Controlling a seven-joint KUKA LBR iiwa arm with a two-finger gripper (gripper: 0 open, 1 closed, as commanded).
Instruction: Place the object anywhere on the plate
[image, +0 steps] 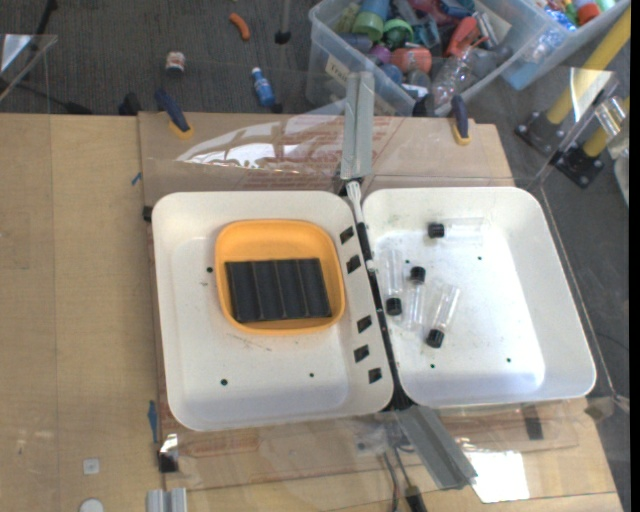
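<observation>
An orange, rounded-square plate (275, 234) sits in the left white bin (200, 380). A black ridged rectangular block (278, 289) lies flat on the plate and covers most of its middle. In the right white bin (520, 300) lie several small clear tubes with black caps: one near the back (455, 230), and a cluster close to the divider (415, 295).
A metal rail (357, 130) runs from the back down between the two bins, with black clips along the seam (362, 325). Behind the bench stands a clear tote of colourful toys (420, 40). Bare wooden bench lies to the left (70, 300).
</observation>
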